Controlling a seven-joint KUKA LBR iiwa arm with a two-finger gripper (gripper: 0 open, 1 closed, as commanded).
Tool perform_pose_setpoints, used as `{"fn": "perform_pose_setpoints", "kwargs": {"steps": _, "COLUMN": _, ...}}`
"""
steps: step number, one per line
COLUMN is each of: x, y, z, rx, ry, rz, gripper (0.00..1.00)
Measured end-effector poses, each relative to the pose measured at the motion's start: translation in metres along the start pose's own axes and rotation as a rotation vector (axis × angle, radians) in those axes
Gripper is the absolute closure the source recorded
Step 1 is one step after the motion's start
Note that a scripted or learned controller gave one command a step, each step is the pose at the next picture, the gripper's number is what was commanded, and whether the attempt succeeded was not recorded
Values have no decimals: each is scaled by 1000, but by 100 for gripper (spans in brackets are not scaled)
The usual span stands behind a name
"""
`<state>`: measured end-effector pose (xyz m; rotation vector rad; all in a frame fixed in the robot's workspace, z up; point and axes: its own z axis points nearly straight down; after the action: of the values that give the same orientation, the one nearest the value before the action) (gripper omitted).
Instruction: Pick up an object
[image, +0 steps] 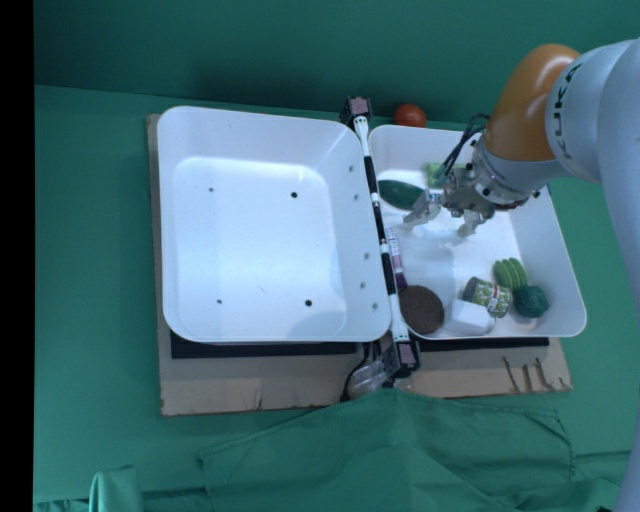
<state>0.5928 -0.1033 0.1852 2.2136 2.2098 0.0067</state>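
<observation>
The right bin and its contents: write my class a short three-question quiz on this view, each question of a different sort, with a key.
1. True or false: the gripper hangs over the right bin with its fingers spread.
2. Which object lies nearest the gripper? A) brown disc B) dark green oval object C) small jar with a green label
3. Fill in: the small red object lies ____ the bins, on the green cloth.

Key: 1 true; 2 B; 3 outside.
</observation>
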Motion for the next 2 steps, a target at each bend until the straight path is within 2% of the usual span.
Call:
{"fn": "perform_pose_setpoints", "kwargs": {"steps": 1, "x": -39, "y": -32, "z": -1, "rx": -6, "ry": 3, "rz": 4, "gripper": 0}}
{"fn": "perform_pose_setpoints", "kwargs": {"steps": 2, "x": -38, "y": -32, "z": -1, "rx": -5, "ry": 1, "rz": 1, "gripper": 0}}
